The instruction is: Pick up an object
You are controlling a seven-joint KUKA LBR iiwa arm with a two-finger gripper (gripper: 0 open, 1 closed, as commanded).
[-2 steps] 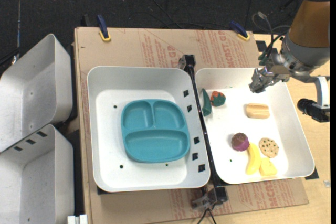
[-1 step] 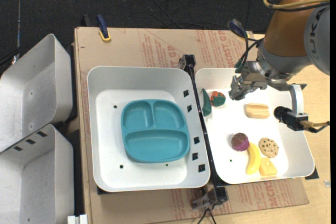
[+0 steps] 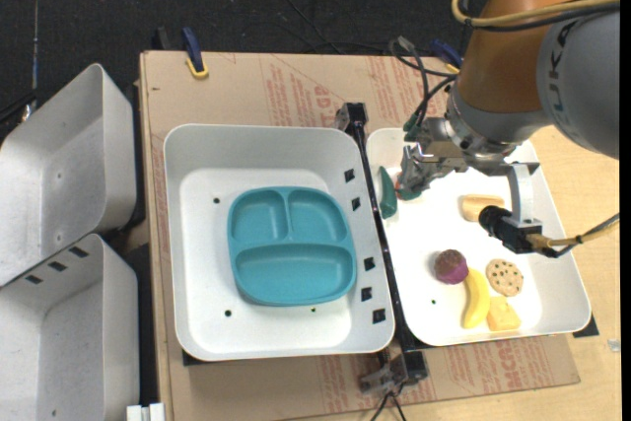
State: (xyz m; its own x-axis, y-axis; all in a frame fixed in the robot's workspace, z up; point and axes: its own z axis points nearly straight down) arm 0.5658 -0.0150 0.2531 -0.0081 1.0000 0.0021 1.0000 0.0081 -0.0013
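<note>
arm hovering over the right bin's far corner

a smooth teal divided plate point(image 3: 291, 245) with rounded corners is lying flat in the left bin point(image 3: 187, 212). in the right bin point(image 3: 562, 311), a round purple piece point(image 3: 451, 266), a yellow banana shape point(image 3: 476, 299), a speckled cookie point(image 3: 505, 277), a yellow wedge point(image 3: 504, 315) and a pale loaf-like piece point(image 3: 480, 206) are sitting close together. a dark green object point(image 3: 387, 194) is leaning at the bins' shared wall. the grey arm is reaching in from the right, its gripper point(image 3: 416, 175) pointing down just beside that green object; whether it is clamped or spread cannot be told.
</note>
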